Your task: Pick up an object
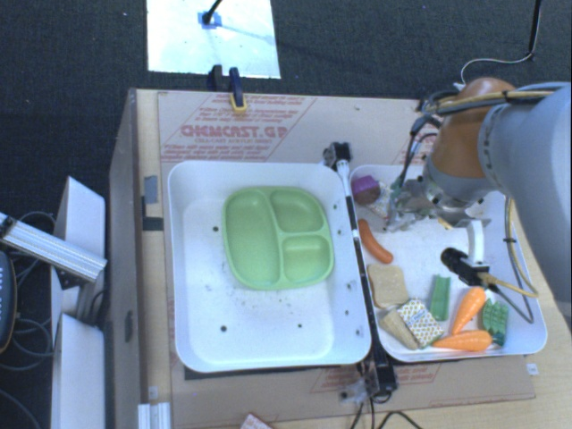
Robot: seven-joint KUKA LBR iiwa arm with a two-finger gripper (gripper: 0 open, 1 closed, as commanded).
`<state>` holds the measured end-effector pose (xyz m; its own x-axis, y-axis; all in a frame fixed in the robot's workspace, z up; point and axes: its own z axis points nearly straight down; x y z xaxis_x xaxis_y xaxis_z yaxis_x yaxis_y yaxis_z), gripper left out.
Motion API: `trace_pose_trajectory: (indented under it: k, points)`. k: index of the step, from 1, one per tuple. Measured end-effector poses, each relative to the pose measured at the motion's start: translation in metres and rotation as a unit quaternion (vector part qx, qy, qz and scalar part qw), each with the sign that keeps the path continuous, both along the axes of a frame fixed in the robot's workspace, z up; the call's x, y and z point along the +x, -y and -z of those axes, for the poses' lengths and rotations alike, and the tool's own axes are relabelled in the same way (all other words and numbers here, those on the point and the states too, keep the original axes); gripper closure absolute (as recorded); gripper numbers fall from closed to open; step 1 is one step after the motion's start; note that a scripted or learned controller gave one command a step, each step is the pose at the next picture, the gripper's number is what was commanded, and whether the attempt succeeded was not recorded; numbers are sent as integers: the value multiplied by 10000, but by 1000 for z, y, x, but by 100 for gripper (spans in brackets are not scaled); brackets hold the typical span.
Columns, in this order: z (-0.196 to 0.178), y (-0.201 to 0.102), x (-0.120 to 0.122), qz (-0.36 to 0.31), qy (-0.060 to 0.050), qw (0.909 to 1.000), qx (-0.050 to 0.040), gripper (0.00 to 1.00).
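Pincer [399,211] low at 12 o'clock in the right bin [527,342]

I cannot tell its state; cables and wrist hide the tips. The purple piece [365,186] lies at its 10 o'clock, the orange sausage [375,241] at 7 o'clock: probably light, stiff, smooth toy food, best taken across the narrow middle.

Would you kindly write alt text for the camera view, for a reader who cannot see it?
A grey robot arm reaches from the right, its gripper low in the right bin near a purple toy, a hot dog and carrots. The left bin holds a green divided plate.
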<state>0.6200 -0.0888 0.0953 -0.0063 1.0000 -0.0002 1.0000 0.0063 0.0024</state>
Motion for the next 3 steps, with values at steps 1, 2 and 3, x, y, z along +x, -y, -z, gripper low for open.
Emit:
trace_pose_trajectory:
  k: [1, 2, 3]
  points:
    - [0, 0, 0, -1, 1, 10000, -1, 0]
    - [-11, 0, 1, -12, 9, 10000, -2, 100]
    - [-11, 0, 1, -13, 8, 10000, -4, 0]
